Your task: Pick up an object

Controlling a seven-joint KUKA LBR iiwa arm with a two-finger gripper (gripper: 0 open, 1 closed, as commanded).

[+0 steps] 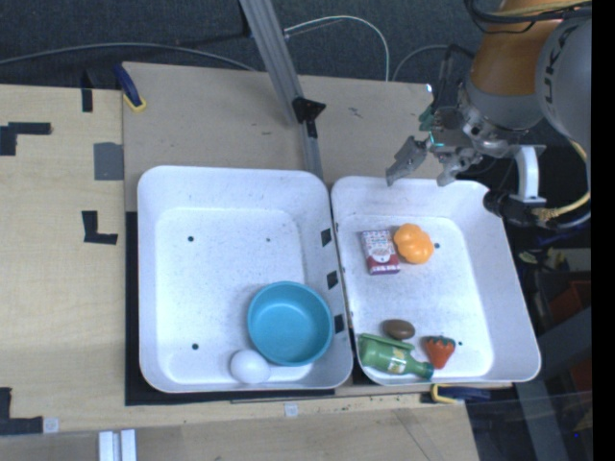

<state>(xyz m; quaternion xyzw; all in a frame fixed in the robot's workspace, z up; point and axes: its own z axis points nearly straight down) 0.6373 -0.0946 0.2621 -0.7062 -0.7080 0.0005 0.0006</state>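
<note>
My gripper [423, 172] hangs over the far rim of the right bin [500, 286], its two grey fingers spread open with nothing between them. Below it in that bin lie a small red carton [381, 252] and an orange fruit [414, 243] side by side. Near the bin's front edge sit a brown oval piece [399, 329], a green bottle [392, 356] on its side and a red strawberry [440, 350]. The left bin [173, 257] holds a blue bowl [289, 322] and a white ball [249, 365] touching the bowl's front left.
A grey metal pole [279, 56] slants across the back of the bench to the gap between the bins. Cables [365, 29] trail behind the right bin. Black tape marks [96, 227] dot the wooden bench on the left.
</note>
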